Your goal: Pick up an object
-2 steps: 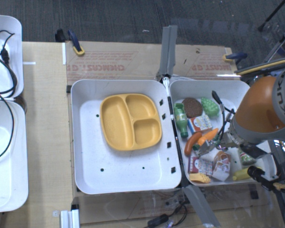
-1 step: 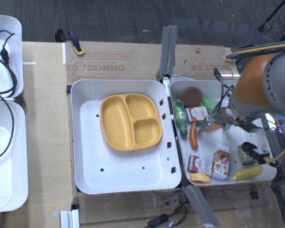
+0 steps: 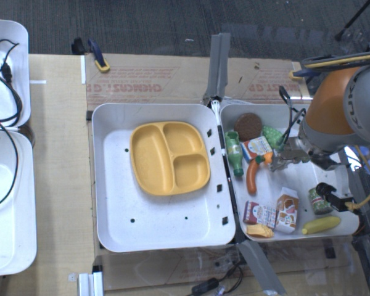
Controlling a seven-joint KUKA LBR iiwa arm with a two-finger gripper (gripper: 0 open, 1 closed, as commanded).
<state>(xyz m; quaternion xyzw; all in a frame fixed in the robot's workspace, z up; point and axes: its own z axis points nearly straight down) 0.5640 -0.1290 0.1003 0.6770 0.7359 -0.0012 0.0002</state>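
The wooden tabletop (image 3: 55, 165) carries two shallow white bins side by side. The left white bin (image 3: 111, 227), at centre frame, holds a yellow three-compartment plastic plate (image 3: 169, 157) and nothing else that can be made out. The right white bin (image 3: 342, 227), at lower right of the frame, holds the loose goods.

The grey arm with the orange band (image 3: 333, 106) reaches in from the right edge, its end effector (image 3: 283, 159) low over the upper middle of the right bin. Whether it is apart or together cannot be told; nothing is visibly held.

Nearest it lie a red-orange sausage-shaped toy (image 3: 252, 176), a green plastic bottle (image 3: 234, 155) and a small white packet with red print (image 3: 260, 145). Further down sit a white-and-red carton (image 3: 287, 213) and a yellow banana-shaped toy (image 3: 320, 225).

Assessment: the approach appears made; the grasp and the lift remain outstanding.
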